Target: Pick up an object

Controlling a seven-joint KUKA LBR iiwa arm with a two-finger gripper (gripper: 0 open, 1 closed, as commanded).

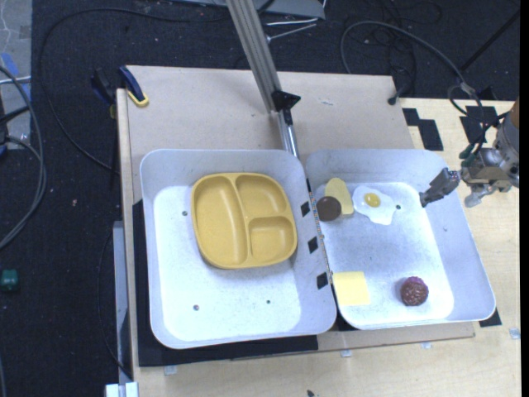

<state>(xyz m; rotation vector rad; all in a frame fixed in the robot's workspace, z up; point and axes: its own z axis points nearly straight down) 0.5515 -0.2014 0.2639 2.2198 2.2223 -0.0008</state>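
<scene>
Gripper [436, 189], a dark tool on the arm's grey wrist [489, 169], hangs over the far right rim of the right bin [463, 246], angled down and to the left toward the bin floor. Whether it is open or closed cannot be told from this view, and nothing can be seen in its grasp.

Five small play-food pieces lie loose in the right bin. A fried egg [376, 205], white with a round yellow yolk, sits near the back of the bin, the closest piece to the gripper but apart from it. Just to its left a brown disc [328, 210] lies touching a pale tan piece [339, 193] whose shape is hard to make out. Toward the front, a flat yellow square [350, 288], like a slice of cheese, rests beside the bin's left wall. A dark red, rough-surfaced ball [413, 291] lies to the right of the square, well apart from the egg.

The left bin [165, 304] carries a mustard-yellow divided plate [244, 220] with three compartments, one large and two smaller. Black clips [315, 222] sit along the seam where the two bins meet.

Both bins rest on a light wooden bench [207, 110]. A slanted aluminium pole [254, 44] rises from its back edge, a blue and yellow clamp [132, 86] grips the far left corner, and black tape marks [422, 127] dot the bench's right side. Black cables [58, 106] trail across the dark floor around it.
</scene>
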